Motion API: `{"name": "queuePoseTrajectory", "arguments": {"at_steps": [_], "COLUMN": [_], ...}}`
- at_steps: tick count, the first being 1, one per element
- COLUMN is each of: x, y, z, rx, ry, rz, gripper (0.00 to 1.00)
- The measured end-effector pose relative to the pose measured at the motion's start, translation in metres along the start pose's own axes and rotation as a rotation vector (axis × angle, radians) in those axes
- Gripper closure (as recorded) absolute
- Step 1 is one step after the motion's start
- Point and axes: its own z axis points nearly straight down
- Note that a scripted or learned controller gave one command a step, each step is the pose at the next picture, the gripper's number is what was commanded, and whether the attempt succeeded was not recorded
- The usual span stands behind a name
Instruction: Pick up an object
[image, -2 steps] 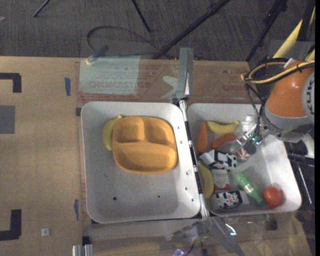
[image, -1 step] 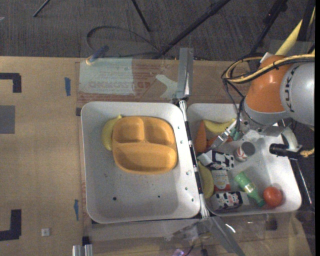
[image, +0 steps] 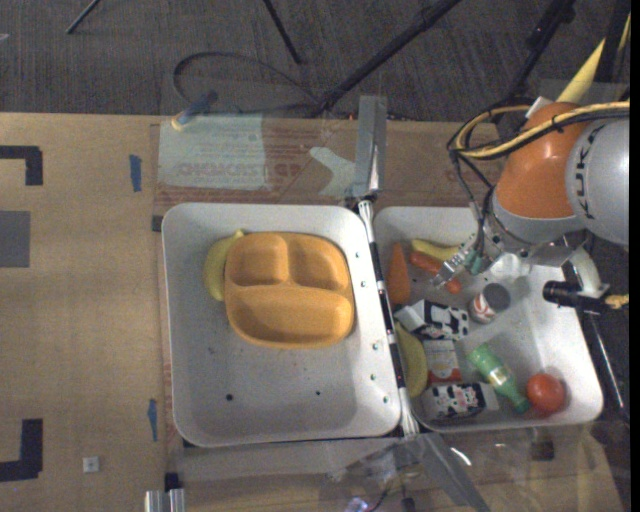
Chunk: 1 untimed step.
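Note:
The right bin (image: 575, 345) holds several small objects. Among them are an orange carrot (image: 398, 272), a yellow banana (image: 431, 246), a black-and-white carton (image: 438, 318), a small round can (image: 488, 303), a green bottle (image: 498, 377) and a red tomato (image: 546, 392). My gripper (image: 463, 264) hangs low over the back of this bin. It is beside the banana and a red-orange item (image: 428, 262), just left of the can. The grey and orange wrist above hides what lies under it.
The left bin (image: 280, 400) holds an orange divided tray (image: 289, 288) lying over a yellow banana (image: 213, 268). Another banana (image: 413, 362) and a second carton (image: 458, 399) lie at the right bin's front left. A metal divider (image: 378, 300) separates the bins.

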Motion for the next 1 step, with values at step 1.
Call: {"name": "queuePoseTrajectory", "arguments": {"at_steps": [1], "x": [0.0352], "y": [0.0813], "z": [-0.0874], "rx": [0.005], "ry": [0.005], "rz": [-0.034], "gripper": [1.0]}}
